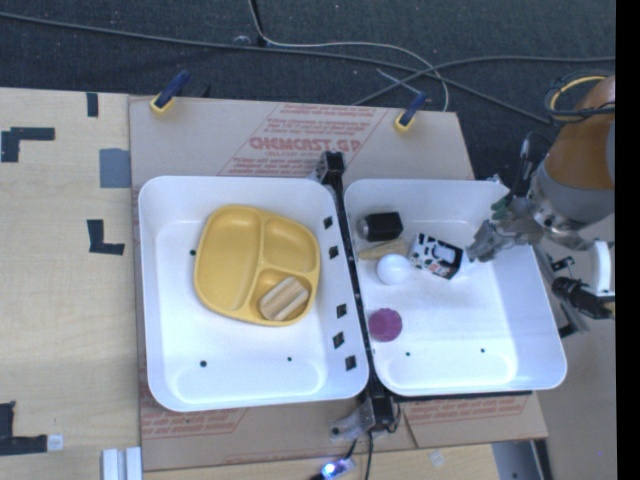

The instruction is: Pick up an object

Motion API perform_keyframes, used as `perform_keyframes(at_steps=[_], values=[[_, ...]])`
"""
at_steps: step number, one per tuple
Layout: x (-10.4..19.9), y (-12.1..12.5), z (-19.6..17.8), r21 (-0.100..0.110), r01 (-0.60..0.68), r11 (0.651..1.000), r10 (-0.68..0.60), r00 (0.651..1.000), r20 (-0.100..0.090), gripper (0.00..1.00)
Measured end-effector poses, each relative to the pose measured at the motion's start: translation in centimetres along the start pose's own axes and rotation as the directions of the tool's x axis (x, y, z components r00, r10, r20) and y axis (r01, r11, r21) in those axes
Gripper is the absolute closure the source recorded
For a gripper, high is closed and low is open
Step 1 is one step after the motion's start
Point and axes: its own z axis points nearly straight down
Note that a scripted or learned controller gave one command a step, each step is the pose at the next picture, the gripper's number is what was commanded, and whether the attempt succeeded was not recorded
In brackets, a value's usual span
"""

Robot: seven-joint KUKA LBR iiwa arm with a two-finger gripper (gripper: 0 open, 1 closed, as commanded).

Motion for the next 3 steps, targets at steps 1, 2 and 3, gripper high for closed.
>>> perform_keyframes(at_steps=[1,2,3], values=[[0.0,0.2,-5.2,-0.002,0.0,1.0,0.0,1.0,0.001,1.0],[0.1,0.3,-9.4,-0.001,0.0,1.0,0.0,1.0,0.0,1.0],[5.2,1.6,-9.3,0.002,0.004,1.0,-0.004,1.0,-0.001,1.0]])
